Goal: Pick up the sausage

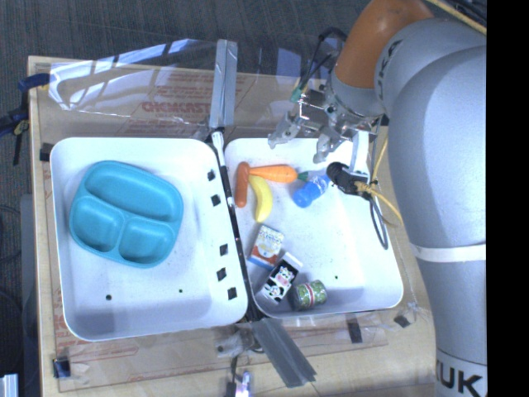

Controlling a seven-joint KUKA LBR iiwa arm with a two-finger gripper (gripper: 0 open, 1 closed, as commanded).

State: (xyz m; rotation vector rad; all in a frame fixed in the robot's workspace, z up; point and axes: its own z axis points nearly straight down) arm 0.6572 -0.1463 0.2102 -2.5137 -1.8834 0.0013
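The sausage (pixel 241 184) is a short reddish-brown link lying lengthwise at the far left of the right bin (pixel 372 255), against the divider. My gripper (pixel 301 143) hangs over the back edge of that bin, up and to the right of the sausage and apart from it. Its fingers (pixel 280 136) are spread open with nothing between them. An orange carrot (pixel 274 173) lies between the gripper and the sausage, its end touching the sausage's top.
A yellow banana (pixel 262 198) lies right beside the sausage, and a blue bottle (pixel 310 192) next to that. Two small cartons (pixel 267 246) (pixel 281 281) and a green can (pixel 311 294) sit at the bin's front. The left bin (pixel 99 304) holds a blue divided plate (pixel 126 213).
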